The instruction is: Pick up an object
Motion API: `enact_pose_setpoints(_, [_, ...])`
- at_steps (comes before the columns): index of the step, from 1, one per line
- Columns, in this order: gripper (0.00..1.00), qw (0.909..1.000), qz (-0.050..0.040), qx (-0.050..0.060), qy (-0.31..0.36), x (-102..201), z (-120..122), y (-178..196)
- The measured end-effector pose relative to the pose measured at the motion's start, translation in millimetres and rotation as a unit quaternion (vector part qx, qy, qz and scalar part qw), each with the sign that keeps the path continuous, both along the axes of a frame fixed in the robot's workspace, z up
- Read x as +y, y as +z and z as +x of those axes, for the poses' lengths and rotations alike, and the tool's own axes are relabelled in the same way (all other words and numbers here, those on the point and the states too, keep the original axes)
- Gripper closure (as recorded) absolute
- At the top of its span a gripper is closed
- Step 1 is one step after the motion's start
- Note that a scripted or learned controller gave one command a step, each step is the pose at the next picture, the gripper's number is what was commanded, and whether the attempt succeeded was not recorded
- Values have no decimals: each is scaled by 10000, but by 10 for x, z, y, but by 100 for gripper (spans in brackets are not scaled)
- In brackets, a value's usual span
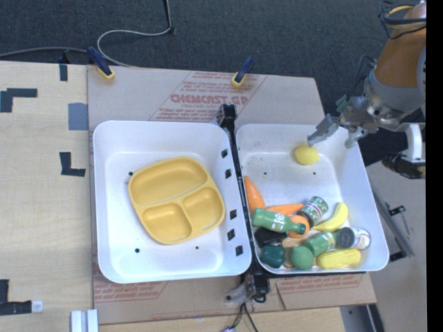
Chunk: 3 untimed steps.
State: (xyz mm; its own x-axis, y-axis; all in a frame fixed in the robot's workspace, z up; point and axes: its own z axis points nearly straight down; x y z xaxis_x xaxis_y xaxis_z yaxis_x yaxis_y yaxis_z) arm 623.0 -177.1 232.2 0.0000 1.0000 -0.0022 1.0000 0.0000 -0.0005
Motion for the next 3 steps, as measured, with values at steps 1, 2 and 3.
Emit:
enact_pose_setpoints(1, [0,10000,12,18,5,81,443,-738])
enact_pose_setpoints(2, [0,10000,0,-13,9,-29,463,-1458])
enact_pose_setpoints(3, [100,10000,-13,-32,17,-28,474,-1348])
